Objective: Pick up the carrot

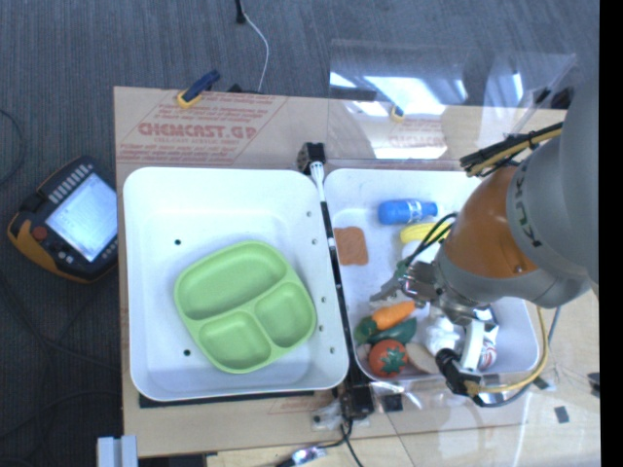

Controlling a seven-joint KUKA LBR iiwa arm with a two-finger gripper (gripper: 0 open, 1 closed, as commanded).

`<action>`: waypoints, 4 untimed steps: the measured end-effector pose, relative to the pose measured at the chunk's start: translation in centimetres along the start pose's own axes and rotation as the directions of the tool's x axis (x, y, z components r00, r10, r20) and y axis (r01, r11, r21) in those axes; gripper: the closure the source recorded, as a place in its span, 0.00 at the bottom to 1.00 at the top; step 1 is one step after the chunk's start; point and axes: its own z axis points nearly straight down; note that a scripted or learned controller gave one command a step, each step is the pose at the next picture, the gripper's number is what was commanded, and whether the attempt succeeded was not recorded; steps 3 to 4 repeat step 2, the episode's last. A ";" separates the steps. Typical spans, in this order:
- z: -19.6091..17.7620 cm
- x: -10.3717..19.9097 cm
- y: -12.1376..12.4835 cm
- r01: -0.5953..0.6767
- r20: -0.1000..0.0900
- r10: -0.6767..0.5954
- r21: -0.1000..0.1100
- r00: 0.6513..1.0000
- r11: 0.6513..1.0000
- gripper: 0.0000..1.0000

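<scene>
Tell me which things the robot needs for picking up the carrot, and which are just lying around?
Needed:
carrot, in the right bin
gripper, just above the carrot

Just lying around:
blue bottle
yellow piece
brown square
tomato
green divided plate, in the left bin

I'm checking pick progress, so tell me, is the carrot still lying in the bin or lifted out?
In the bin. The carrot lies on the right bin's floor beside the tomato, with the tool just right of it.
</scene>
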 end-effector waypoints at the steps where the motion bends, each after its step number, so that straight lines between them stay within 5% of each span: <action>1: -0.9 -0.1 -0.1 0.000 0.003 0.000 0.004 1.000 1.000 1.00; 2: -9.2 4.4 -2.0 -0.327 0.013 0.327 0.030 0.945 0.945 1.00; 4: -9.2 4.4 -2.0 -0.327 0.013 0.327 0.030 0.945 0.945 1.00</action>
